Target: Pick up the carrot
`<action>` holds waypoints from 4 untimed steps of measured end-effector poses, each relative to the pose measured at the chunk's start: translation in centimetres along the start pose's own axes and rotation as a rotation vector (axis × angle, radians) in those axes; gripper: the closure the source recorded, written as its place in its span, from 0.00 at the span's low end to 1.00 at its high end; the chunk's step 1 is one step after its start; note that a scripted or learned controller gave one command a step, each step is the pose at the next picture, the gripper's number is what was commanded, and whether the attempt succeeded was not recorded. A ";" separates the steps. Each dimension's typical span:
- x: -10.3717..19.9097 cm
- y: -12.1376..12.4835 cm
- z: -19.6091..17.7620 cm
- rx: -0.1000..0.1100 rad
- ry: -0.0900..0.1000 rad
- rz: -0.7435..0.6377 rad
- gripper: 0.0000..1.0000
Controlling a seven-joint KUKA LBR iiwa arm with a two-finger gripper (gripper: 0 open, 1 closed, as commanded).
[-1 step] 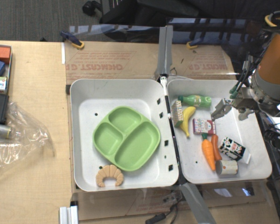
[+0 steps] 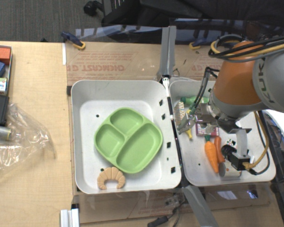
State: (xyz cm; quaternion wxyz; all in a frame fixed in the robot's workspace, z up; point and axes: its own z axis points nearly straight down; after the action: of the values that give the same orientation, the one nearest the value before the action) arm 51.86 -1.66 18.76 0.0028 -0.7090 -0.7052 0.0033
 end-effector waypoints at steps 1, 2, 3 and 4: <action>-0.2 0.1 -0.6 0.006 -0.001 0.006 1.00; -0.3 10.0 -0.1 -0.005 -0.002 -0.536 1.00; -7.9 13.8 7.6 -0.006 -0.001 -0.432 1.00; -13.5 12.0 9.8 -0.004 0.000 -0.317 1.00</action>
State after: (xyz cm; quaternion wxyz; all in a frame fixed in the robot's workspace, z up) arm 63.66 -15.21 8.91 0.0018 -0.5888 -0.8083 0.0012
